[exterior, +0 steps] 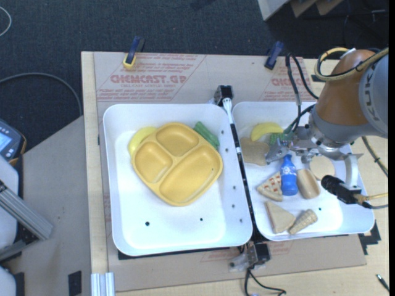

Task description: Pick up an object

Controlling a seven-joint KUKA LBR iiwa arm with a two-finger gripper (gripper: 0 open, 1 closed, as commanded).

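The tool (289, 147) hangs low over the right bin (352, 224); whether it grips anything cannot be told. Directly beneath it stands a blue bottle (288, 176), a bread roll (308, 184) to the bottle's right, a pizza slice (271, 188) to its left. Far left of the tool lies a yellow divided tray (178, 163).

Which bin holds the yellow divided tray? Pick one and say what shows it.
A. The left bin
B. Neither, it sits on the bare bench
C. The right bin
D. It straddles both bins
A, since the yellow divided tray lies wholly inside the left bin, while the right bin carries the small items such as the blue bottle.
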